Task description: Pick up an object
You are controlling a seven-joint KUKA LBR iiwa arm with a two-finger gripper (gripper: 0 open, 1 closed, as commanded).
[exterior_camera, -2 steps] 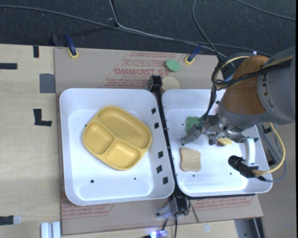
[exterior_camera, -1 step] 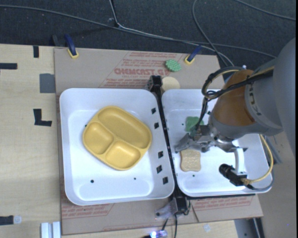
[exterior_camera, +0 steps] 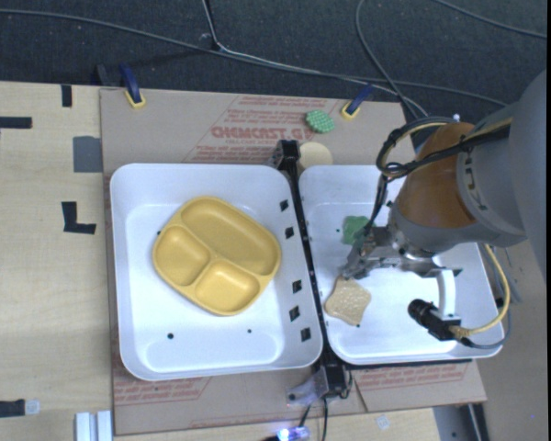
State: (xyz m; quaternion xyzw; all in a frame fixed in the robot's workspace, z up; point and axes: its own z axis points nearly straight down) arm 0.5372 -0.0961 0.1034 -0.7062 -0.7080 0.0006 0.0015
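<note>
Tan and porous, the sponge-like piece [exterior_camera: 348,302] in your right bin [exterior_camera: 459,347], just below the tool [exterior_camera: 360,263], looks light and squashy, so pinch it across its middle; I cannot tell how the tool is set.

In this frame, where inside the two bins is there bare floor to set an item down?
Left white bin: bare strips ring the yellow three-compartment plastic tray, widest along the near edge. Right white bin: its far-left corner looks bare; the rest is crowded by the grey arm's gripper, a small green piece and a tan sponge-like piece.
</note>
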